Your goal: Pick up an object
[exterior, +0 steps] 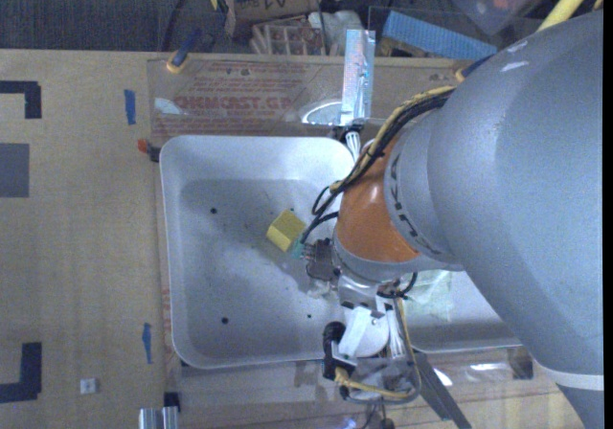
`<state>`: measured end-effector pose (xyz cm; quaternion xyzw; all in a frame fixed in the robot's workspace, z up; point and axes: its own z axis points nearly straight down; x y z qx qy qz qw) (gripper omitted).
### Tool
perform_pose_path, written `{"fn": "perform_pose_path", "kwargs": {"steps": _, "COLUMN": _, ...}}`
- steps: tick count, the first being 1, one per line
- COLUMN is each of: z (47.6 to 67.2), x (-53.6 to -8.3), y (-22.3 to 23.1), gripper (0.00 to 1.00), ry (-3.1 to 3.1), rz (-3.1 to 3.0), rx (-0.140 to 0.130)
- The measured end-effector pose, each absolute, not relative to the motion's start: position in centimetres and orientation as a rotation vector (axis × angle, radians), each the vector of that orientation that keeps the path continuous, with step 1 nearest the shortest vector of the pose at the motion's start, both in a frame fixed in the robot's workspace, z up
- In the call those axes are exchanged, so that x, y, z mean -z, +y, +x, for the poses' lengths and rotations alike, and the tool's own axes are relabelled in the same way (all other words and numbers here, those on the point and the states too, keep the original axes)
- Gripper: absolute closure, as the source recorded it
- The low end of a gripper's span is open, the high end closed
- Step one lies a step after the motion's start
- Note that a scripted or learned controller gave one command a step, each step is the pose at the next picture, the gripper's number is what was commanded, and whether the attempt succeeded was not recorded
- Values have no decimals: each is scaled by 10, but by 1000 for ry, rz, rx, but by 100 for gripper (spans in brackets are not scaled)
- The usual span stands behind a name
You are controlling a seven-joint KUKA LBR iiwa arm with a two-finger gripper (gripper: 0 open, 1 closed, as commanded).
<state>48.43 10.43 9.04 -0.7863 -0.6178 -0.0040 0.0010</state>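
Camera view, looking down at a slant: yellow block (285,230) lying toward the right-hand side of the left bin (192,188), roughly midway between far and near rims, tilted on the white floor. Grey arm (517,188) sweeping in from the right, orange band (369,226) hanging over the bin's right edge. Gripper (319,262) down low just beside the block, on its near-right side; open or shut, cannot tell, the wrist hiding the business end. No sign of the block being held.

Risk from here, as a judgement: descending off-centre and clipping the block's corner, nudging it along the smooth floor rather than trapping it. Tilted resting pose likely to let it roll or slip out under a squeeze. Cables (378,154) looping off the wrist, possibly snagging the rim.

Room: plenty of bare bin floor toward the left wall and near-left corner; tight on the right. Desk (77,226) wide open beyond the left rim.
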Motion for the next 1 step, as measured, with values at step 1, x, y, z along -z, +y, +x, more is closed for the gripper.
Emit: {"fn": "perform_pose_path", "kwargs": {"steps": 1, "z": 484, "x": -91, "y": 152, "gripper": 100, "ry": -1335, "rz": -2852, "rx": 24}}
